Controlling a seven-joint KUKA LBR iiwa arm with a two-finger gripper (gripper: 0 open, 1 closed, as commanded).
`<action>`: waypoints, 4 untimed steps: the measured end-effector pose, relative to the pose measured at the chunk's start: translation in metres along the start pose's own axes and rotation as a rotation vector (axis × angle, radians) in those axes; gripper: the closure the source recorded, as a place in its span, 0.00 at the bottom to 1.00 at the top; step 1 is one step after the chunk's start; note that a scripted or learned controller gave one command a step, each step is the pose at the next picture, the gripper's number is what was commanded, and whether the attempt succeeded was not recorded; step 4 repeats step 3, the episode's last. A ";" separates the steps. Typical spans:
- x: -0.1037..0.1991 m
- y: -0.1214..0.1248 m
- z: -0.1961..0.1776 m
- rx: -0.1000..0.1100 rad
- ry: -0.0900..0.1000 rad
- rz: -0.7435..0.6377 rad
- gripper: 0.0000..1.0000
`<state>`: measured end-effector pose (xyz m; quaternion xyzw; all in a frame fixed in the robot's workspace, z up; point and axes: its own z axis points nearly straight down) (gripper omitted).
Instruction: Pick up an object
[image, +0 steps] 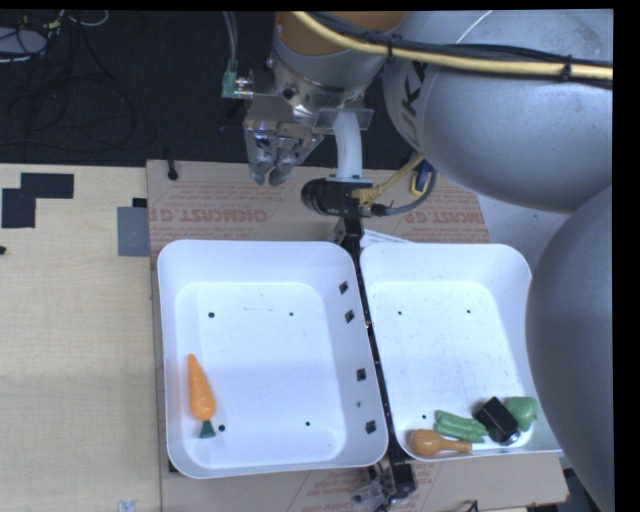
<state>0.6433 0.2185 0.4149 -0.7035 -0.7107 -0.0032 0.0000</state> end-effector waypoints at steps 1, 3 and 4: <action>-0.030 -0.034 0.039 0.013 -0.008 0.010 1.00; -0.030 -0.050 0.090 0.022 -0.012 0.015 1.00; -0.030 -0.050 0.090 0.022 -0.012 0.015 1.00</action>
